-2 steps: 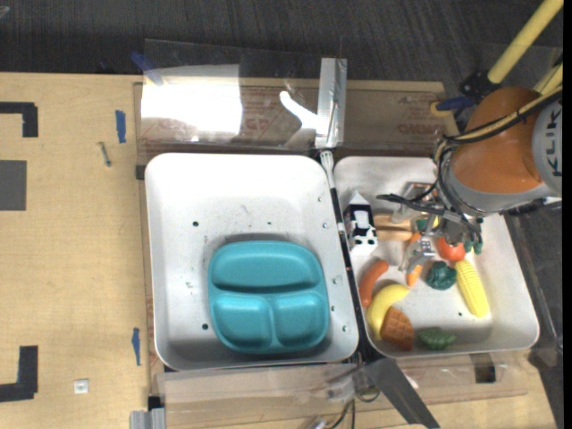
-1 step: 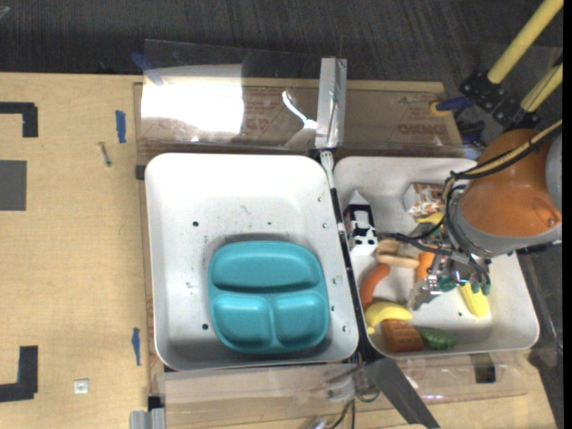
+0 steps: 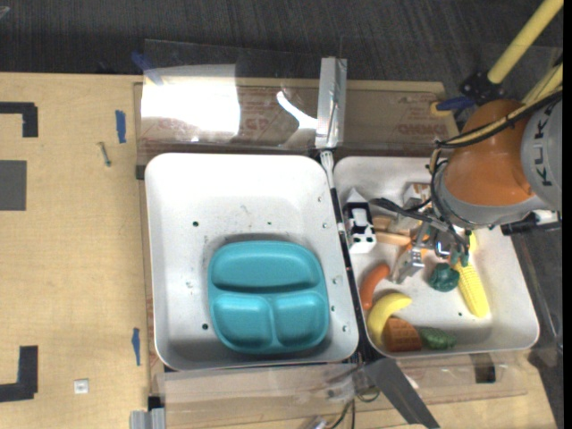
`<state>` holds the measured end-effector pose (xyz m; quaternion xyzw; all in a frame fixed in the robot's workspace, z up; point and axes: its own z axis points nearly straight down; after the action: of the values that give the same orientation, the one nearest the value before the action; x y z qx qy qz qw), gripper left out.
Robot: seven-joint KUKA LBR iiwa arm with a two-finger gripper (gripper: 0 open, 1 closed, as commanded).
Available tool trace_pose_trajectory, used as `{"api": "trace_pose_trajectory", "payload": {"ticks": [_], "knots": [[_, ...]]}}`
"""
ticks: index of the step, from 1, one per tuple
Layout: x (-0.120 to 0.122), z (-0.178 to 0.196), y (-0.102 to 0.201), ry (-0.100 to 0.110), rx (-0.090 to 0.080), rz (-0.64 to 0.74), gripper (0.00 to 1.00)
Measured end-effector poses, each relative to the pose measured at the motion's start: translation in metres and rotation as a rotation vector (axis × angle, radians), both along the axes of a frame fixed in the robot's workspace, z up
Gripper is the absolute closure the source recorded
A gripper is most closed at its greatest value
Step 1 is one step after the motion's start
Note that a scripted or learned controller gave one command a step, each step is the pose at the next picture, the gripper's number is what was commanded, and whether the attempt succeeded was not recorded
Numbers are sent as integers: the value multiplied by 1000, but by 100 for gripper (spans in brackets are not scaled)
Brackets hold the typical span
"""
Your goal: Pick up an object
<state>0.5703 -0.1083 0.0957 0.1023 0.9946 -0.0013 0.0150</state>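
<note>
While I watched from the remote station, two white bins sat side by side. One teal divided tray (image 3: 268, 295) filled the left bin (image 3: 170, 195). The right bin (image 3: 518, 315) held one banana (image 3: 386, 311), one corn cob (image 3: 472, 289), an orange piece (image 3: 372, 281), a green piece (image 3: 438, 337) and other small items. One gripper (image 3: 427, 247) hung among them; I could not tell its jaw state.

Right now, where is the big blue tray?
The teal divided tray lies in the left white bin, toward its near edge in the camera view. The toy food, like the banana, sits in the other bin to its right.
</note>
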Motion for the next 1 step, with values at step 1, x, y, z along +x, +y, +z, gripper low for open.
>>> {"api": "trace_pose_trajectory", "payload": {"ticks": [1], "knots": [[-64,0,-3,-1,-1,33,0]]}}
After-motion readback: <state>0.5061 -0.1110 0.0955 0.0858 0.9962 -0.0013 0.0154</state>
